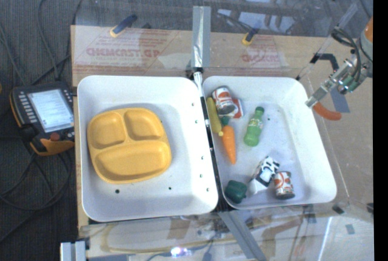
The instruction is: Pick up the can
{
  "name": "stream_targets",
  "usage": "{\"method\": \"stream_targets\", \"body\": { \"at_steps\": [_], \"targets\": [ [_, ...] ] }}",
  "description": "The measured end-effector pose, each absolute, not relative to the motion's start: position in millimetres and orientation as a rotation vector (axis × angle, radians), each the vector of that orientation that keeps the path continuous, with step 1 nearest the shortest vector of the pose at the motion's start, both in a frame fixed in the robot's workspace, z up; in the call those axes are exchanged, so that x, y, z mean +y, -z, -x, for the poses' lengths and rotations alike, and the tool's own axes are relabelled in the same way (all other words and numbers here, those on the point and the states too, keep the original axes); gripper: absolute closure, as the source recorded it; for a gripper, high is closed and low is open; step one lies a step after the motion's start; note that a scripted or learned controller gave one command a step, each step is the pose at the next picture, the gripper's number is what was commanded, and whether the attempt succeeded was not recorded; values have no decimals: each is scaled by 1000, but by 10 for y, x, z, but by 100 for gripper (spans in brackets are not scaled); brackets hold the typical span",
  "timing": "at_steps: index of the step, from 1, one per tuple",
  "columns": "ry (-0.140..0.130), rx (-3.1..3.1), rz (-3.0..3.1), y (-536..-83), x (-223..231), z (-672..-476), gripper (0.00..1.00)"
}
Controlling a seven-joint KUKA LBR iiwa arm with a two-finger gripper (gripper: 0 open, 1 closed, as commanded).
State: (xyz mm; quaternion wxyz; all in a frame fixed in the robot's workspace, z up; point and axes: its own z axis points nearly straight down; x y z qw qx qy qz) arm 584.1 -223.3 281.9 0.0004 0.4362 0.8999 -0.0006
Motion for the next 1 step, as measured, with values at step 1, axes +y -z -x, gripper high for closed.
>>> {"method": "stream_targets", "body": {
  "at_steps": [1],
  "targets": [
    [1, 2970, -1019, -2754, -2225, -5893, 100]
  ]
}}
